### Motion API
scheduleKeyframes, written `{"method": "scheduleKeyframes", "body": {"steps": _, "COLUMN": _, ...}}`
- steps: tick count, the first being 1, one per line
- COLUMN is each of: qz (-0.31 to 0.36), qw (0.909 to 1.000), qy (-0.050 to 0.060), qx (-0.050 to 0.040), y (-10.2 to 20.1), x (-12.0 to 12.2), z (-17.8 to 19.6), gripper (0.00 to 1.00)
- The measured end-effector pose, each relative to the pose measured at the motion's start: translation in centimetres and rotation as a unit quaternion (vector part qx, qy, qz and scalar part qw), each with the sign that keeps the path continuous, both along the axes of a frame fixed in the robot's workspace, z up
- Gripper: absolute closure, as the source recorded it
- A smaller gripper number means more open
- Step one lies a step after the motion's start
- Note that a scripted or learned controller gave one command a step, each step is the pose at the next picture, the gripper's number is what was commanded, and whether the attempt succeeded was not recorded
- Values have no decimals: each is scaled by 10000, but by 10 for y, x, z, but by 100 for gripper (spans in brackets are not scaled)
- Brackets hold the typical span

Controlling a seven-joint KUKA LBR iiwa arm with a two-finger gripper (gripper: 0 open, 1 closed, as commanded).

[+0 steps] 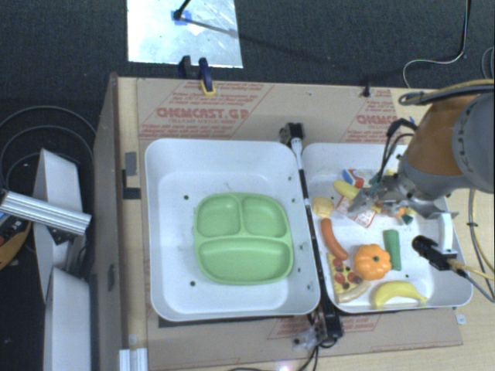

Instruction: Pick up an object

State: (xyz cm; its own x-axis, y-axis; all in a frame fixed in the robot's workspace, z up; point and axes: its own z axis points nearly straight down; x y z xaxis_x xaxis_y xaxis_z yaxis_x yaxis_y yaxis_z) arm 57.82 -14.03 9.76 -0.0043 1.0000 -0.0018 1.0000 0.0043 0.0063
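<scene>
Claw [370, 199] hovered low in the right bin [456, 288], upper middle, over a small packet [364, 216]; its grip was unreadable. Reaching stage, I'd say; next, a clean close and lift.

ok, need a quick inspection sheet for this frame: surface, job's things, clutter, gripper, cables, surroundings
Surface: left bin and right bin side by side on a cardboard sheet.
Job's things: in the right bin, banana, orange pumpkin, green piece, red sausage, pizza slice, and small toys under the gripper.
Clutter: green divided plate in the left bin.
Grippers: gripper low over the right bin's upper part; finger state unclear, nothing seen held.
Cables: thin wire at upper right; black loops at left.
Surroundings: dark floor, shiny sheet at top.
</scene>
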Motion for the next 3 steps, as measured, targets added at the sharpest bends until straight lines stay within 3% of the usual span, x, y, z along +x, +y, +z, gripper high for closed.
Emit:
{"method": "scheduleKeyframes", "body": {"steps": 1, "qz": -15, "qw": 9999, "qy": 162, "qx": 31, "y": 12, "x": 61, "z": -15, "gripper": 0}}
{"method": "scheduleKeyframes", "body": {"steps": 2, "qz": -38, "qw": 9999, "qy": 145, "qx": -2, "y": 45, "x": 86, "z": 23, "gripper": 0}}
{"method": "scheduleKeyframes", "body": {"steps": 3, "qz": 8, "qw": 10000, "qy": 5, "qx": -1, "y": 47, "x": 92, "z": 37, "gripper": 100}}
